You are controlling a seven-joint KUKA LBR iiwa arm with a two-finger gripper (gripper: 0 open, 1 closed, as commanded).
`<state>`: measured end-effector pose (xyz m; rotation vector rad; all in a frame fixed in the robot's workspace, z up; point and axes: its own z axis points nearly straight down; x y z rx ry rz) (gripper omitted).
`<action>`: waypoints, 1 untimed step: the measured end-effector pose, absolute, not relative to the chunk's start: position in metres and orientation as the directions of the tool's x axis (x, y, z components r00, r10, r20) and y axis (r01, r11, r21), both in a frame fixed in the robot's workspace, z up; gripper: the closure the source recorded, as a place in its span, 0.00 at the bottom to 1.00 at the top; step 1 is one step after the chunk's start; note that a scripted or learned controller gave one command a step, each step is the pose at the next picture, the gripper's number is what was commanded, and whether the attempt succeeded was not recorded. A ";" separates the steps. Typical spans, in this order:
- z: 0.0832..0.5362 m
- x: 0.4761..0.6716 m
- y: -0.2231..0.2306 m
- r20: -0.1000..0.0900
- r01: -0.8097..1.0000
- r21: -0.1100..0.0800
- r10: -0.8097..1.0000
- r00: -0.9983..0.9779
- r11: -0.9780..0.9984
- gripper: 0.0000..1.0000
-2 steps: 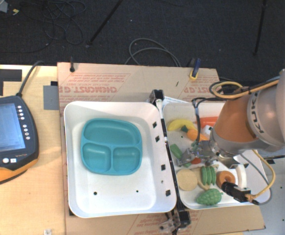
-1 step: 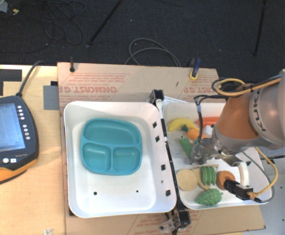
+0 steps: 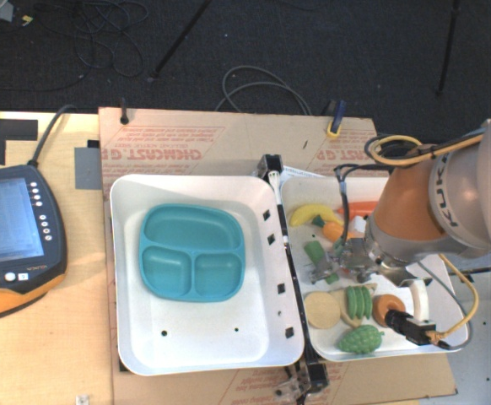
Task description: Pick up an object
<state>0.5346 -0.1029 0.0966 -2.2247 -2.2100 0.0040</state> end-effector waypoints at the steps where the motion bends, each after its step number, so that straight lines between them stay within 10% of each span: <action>1: 0.087 0.589 -0.082 0.001 1.000 -0.001 1.000 -0.003 0.003 0.00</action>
